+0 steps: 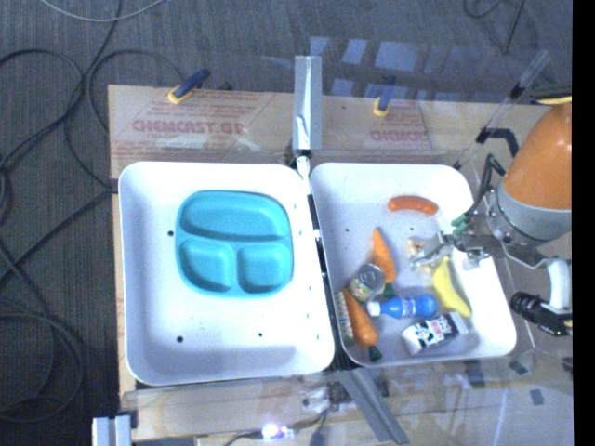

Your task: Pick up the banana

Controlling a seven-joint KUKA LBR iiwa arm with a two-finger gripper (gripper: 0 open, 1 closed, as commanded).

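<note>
The banana (452, 291) is yellow and lies slantwise in the right bin (353, 189), close to its right wall. My gripper (424, 252) reaches in from the right and hovers just above and left of the banana's upper end. Its two metal fingers stand open with nothing between them. The grey wrist and orange band (548, 161) sit over the bin's right rim.
The right bin also holds a red sausage (412, 204), a carrot (383, 254), a tin can (369, 282), a blue bottle (406, 306), a second carrot (359, 321) and a small carton (432, 333). A blue divided tray (234, 242) lies in the left bin (149, 323).
</note>
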